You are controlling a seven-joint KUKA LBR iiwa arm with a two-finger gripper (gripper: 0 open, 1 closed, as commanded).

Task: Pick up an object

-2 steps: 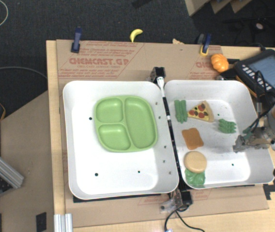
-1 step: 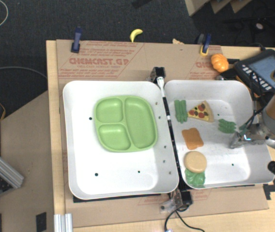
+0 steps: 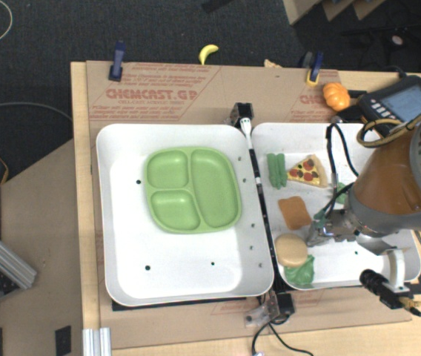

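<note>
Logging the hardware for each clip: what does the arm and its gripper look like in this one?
The arm is a thick, rounded grey body with a broad orange-brown band over its wrist section. A black cable loops beside it. The gripper is a small metallic grey assembly at the tip, with short fingers blurred by shadow. A white and black fitting sits below the arm.

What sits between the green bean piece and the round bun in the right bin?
In the camera view, a brown toast slice lies between the green bean piece and the round bun, just left of the gripper.
</note>
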